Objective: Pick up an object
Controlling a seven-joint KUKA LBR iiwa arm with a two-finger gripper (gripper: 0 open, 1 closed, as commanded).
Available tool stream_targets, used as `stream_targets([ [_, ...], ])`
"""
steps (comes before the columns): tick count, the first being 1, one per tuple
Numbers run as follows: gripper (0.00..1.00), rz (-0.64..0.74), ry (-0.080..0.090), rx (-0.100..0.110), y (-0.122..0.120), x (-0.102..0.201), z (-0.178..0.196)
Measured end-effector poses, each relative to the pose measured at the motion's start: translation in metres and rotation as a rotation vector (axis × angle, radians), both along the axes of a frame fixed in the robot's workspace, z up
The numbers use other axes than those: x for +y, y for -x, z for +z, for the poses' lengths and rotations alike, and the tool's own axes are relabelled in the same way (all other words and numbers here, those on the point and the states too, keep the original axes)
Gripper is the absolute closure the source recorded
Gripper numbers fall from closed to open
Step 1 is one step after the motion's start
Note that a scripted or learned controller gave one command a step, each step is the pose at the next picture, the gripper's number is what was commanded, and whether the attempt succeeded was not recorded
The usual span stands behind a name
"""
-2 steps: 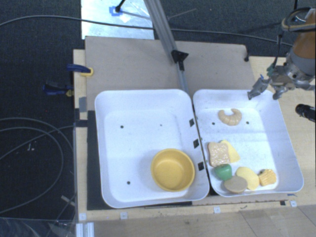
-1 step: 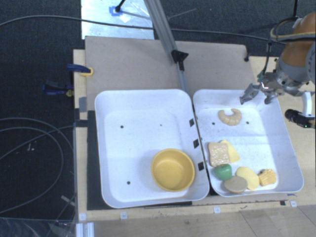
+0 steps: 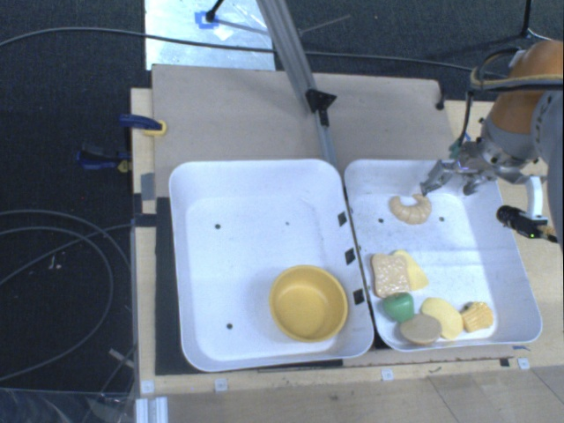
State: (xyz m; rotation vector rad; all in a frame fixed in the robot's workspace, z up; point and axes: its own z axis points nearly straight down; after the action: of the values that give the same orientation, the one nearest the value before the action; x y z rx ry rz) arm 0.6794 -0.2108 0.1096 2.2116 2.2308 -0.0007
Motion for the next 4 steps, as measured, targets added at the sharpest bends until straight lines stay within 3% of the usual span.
stream_targets([
  [1, 1.00, 0.003, 0.004, -0.008, -0.002, 0.000, 0.015],
  [2, 1.00, 0.000, 0.002, -0.010, -0.003, -0.002, 0.081],
  [4, 1.00, 0.000, 0.002, -0.008, 0.003, -0.004, 0.173],
])
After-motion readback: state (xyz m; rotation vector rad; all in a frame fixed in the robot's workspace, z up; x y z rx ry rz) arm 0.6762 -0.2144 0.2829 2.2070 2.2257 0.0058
